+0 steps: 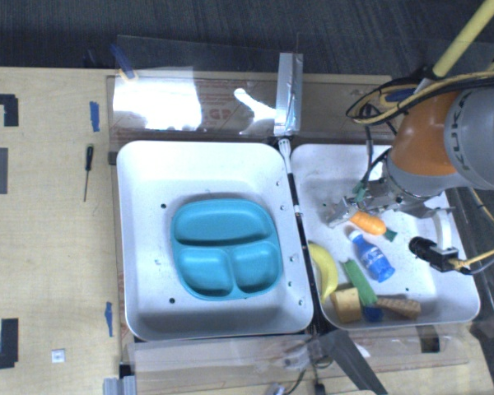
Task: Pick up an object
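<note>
1. A wooden bench (pixel 41 245) carries two shallow white bins side by side, one left bin (pixel 140 179) and one right bin (pixel 461 303).
2. One grey robot arm (pixel 477 138) with an orange band reaches in from the right, over the back right corner of the right bin.
3. One blue divided plate (pixel 226 247), with three compartments, lies in the middle of the left bin.
4. The gripper (pixel 346 211) hangs low over the back left part of the right bin. Whether its tips are spread or pressed together cannot be told, and nothing can be seen pinched between them.
5. One yellow banana (pixel 323 268) lies along the left edge of the right bin, toward the front.
6. One brush with a wooden handle (pixel 387 306) lies near the front edge of the right bin, its block end by the banana.
7. One green stick (pixel 361 281) lies slantwise between the banana and the bottle.
8. One small blue bottle (pixel 372 258) lies in the middle of the right bin, just in front of the carrot.
9. One orange carrot (pixel 367 223) lies just beside the gripper tips, on their right and toward the front; touching or not cannot be told.
</note>
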Action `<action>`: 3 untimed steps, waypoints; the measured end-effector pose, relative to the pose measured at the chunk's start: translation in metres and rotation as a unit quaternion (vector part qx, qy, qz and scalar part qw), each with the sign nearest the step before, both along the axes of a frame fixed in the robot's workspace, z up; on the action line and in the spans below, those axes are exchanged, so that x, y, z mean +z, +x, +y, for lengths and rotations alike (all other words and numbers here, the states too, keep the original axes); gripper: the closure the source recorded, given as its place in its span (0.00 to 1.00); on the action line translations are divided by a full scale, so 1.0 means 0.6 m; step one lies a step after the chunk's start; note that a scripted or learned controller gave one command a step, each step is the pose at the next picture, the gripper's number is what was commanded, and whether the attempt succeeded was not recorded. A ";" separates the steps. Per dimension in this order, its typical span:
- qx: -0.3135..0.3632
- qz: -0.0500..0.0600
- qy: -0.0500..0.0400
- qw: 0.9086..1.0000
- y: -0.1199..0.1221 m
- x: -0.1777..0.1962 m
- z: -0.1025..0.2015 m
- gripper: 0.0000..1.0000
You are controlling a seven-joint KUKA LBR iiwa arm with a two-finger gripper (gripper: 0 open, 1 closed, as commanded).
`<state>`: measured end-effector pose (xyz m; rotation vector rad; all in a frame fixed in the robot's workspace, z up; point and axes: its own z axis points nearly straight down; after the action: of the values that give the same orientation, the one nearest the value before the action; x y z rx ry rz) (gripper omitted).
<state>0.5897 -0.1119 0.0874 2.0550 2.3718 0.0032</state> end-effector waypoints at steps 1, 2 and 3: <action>0.108 0.001 0.000 0.994 -0.031 0.066 0.007 0.00; 0.044 0.000 0.001 0.999 -0.033 0.000 -0.030 0.00; 0.043 -0.003 0.000 0.999 -0.030 0.019 -0.033 1.00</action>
<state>0.5714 -0.1314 0.0990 1.9482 2.4542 0.0081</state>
